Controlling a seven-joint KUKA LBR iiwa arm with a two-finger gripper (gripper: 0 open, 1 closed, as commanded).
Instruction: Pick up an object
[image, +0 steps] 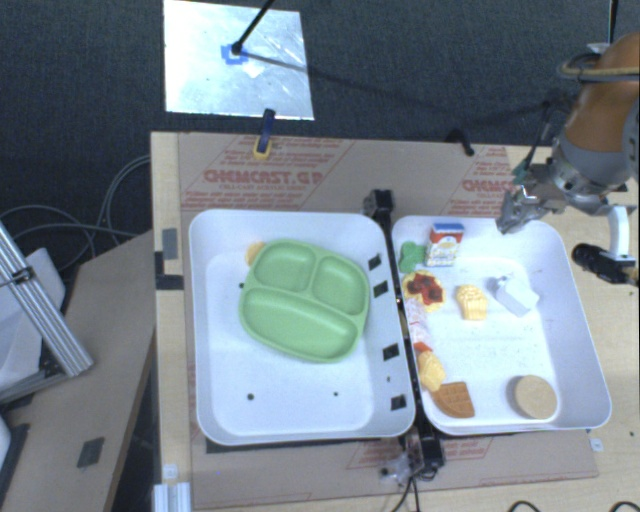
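My gripper (512, 218) hangs over the far right corner of the right bin (570, 330), with nothing seen between its fingers. Below it in that bin lie a pale grey block (514, 296), a yellow chunk (471, 302), a small carton with a blue top (445, 243), a green piece (410, 256), a red and dark piece (426, 288), a yellow piece (430, 371), an orange-brown slab (455, 399) and a tan round biscuit (534, 396). The nearest thing to the gripper is the grey block, apart from it.
The left bin (220, 400) holds a green divided tray (305, 298) with a small orange thing (254, 252) at its far left edge. A black divider with clips (392, 300) runs between the bins. A shiny square sheet (238, 58) lies behind the bench.
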